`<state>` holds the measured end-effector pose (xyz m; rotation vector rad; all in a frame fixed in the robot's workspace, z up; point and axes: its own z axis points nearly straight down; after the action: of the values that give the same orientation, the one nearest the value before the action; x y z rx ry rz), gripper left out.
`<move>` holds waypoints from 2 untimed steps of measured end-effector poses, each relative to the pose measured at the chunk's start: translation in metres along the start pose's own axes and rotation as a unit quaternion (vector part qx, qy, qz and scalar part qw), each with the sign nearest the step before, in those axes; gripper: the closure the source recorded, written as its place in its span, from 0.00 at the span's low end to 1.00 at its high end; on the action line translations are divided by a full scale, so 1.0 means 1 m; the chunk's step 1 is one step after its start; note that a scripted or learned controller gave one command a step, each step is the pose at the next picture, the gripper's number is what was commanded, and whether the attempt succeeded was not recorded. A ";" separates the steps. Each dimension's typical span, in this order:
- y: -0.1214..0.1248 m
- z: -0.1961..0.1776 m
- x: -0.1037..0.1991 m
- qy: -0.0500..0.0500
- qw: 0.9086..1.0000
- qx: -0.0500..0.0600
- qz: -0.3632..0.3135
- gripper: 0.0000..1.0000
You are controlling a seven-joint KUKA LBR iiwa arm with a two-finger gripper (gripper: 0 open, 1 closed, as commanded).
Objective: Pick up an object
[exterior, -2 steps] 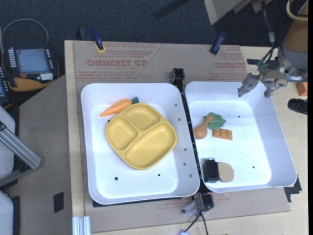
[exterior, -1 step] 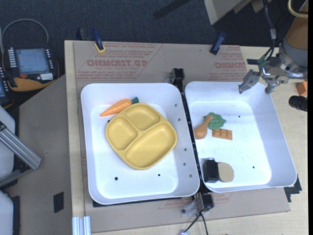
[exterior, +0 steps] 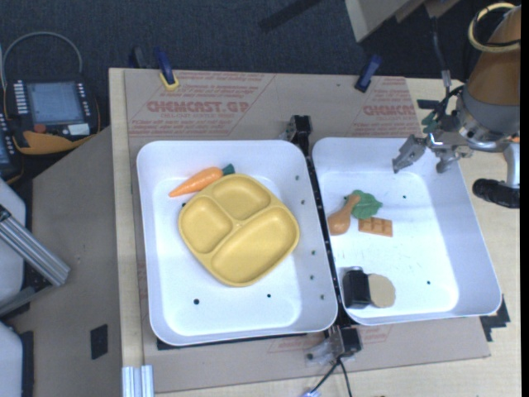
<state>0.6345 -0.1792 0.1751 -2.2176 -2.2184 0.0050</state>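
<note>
Hovering above the right bin (exterior: 463, 222) at its far right corner, gripper (exterior: 423, 155) fingers spread, nothing between them. We judge approach underway: next, descend toward the drumstick toy (exterior: 341, 215) near the bin's middle-left.

"CHEMCAST" on cardboard (exterior: 198, 104)

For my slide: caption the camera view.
Open gripper above right bin; yellow plate and carrot in left bin.
</note>
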 end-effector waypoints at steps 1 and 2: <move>0.000 0.044 -0.004 0.000 1.000 0.000 0.000 0.00; -0.001 0.094 -0.003 0.000 1.000 0.000 0.000 0.00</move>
<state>0.6333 -0.1823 0.0814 -2.2174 -2.2181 0.0052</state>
